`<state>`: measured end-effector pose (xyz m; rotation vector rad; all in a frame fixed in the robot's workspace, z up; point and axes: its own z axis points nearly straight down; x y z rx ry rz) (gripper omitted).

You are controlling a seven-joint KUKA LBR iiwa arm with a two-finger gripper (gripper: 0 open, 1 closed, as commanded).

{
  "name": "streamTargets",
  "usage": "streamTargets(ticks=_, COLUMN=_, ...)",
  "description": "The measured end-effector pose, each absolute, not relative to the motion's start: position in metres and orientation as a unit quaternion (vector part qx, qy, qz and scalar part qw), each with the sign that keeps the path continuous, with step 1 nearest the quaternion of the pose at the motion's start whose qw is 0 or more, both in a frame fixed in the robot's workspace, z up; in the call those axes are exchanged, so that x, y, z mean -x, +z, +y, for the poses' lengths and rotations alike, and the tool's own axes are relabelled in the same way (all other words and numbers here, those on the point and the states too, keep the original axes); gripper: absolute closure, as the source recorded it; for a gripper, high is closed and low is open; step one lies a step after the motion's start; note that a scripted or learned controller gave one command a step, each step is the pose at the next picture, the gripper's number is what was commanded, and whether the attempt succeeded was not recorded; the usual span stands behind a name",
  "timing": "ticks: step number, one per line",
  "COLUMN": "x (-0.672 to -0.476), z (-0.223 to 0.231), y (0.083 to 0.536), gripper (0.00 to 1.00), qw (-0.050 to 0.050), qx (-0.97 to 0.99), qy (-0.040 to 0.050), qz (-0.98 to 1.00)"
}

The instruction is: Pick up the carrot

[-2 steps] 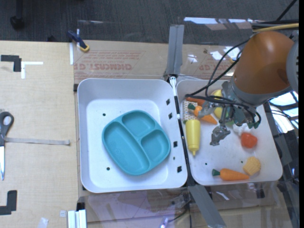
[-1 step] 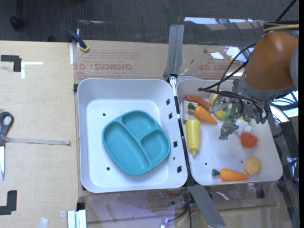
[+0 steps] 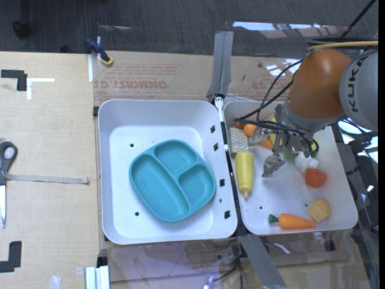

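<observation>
The carrot (image 3: 293, 221) is lying on its side near the lower edge of the right bin (image 3: 344, 185), its green end pointing left and its orange body stretching right, just beside a small tan biscuit-like piece (image 3: 319, 209) at its upper right. The arm (image 3: 322, 83) is reaching in from the upper right of the frame, its orange band sitting over the top of that bin, and the jaws (image 3: 272, 165) are hanging below it over the bin's middle, well apart from the carrot and above it in the picture. Whether the jaws are released or clenched I cannot tell, and nothing is showing between them. A yellow bottle (image 3: 244, 171) is lying along the left wall of the right bin, near the jaws on their left, with a pale mesh-patterned item (image 3: 238, 139) just above it. A red tomato-like piece (image 3: 315, 177) is resting to the right of the jaws. In the left bin (image 3: 114, 179) a blue divided plate (image 3: 172, 180) is sitting tilted in the centre. Out on the bench (image 3: 45, 209), at the left edge of the frame, a pair of scissors (image 3: 5, 167) is lying.
</observation>
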<state>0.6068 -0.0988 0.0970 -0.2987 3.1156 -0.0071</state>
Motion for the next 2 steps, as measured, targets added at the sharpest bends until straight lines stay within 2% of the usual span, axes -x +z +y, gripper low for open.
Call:
streamTargets(ticks=1, x=-0.608, z=-0.098, y=0.107, gripper=1.0, qw=0.009, qx=0.095, qy=-0.0023, qz=0.995)
streamTargets(ticks=2, x=-0.496, z=-0.11, y=0.093, gripper=1.0, qw=0.001, qx=0.188, qy=-0.0002, qz=0.982)
